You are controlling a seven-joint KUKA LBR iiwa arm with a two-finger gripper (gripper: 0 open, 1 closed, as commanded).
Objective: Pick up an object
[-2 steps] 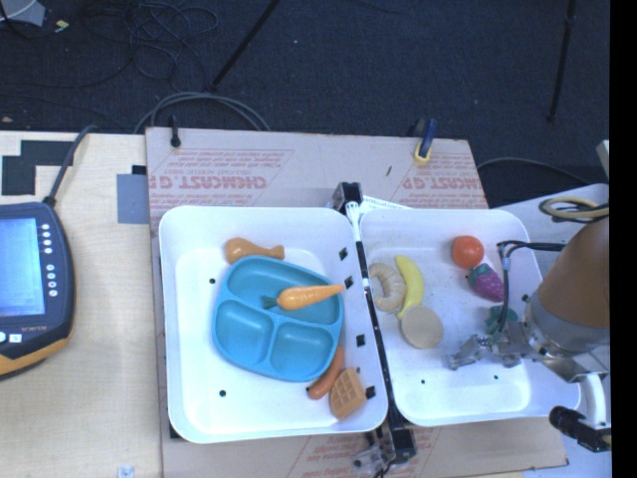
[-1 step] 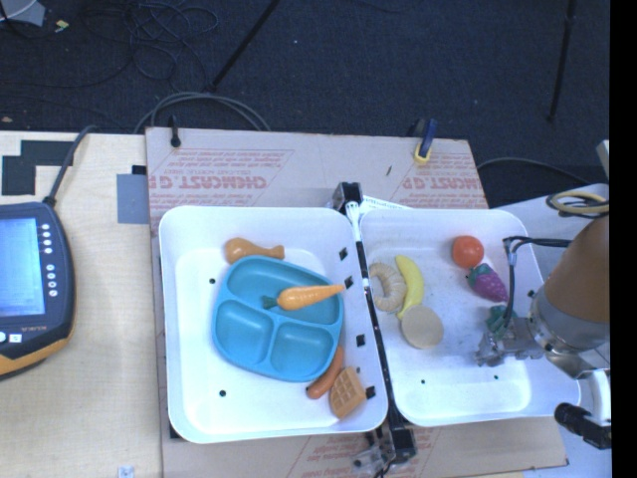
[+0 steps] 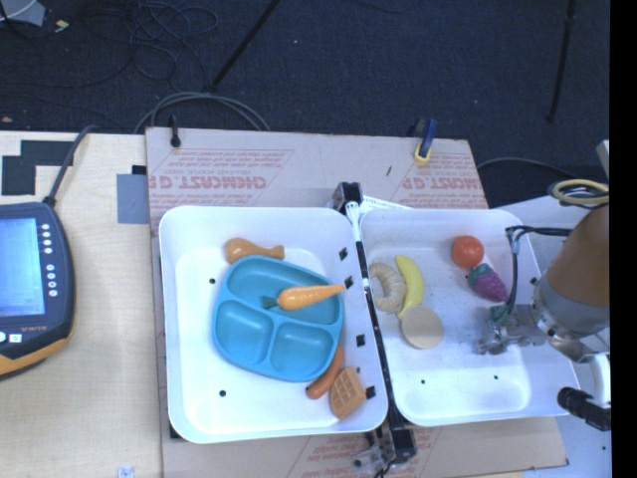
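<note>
Pincer [image 3: 495, 339] sits low in the right bin [image 3: 468, 406], grip state indeterminable, purple fruit [image 3: 488, 282] just above it, likely target.

Both white bins [image 3: 189, 267] look like smooth moulded plastic with a soft sheen, sitting on a flat sheet of matt brown cardboard [image 3: 299, 172] printed in red. The tabletop [image 3: 85, 396] beside it shows pale wood grain, unpolished. The blue divided plate [image 3: 274, 322] is glossy plastic, and the toy food, carrot [image 3: 309, 295], banana [image 3: 409, 282] and tomato [image 3: 467, 251], has the same slick plastic look. The gripper [image 3: 498, 332] reads as dull grey metal. Beyond lies dark, rough carpet [image 3: 348, 58].
</note>
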